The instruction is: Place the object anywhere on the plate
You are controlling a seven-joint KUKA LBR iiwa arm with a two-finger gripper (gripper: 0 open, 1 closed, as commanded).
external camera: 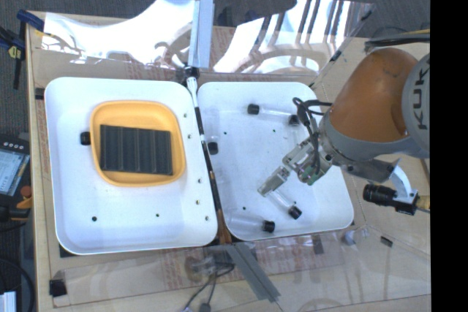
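Note:
A yellow plate lies in the left bin. On it rests a dark, ridged rectangular object, lying flat across the plate's middle and lower half. My gripper hangs low over the middle of the right bin, far to the right of the plate. The grey and orange arm reaches in behind it from the right. Nothing shows at the gripper's tip.
Small black pieces lie about the right bin: one at the top, one by the left wall, two near the front. Another black piece sits left of the plate. A divider ridge separates the bins.

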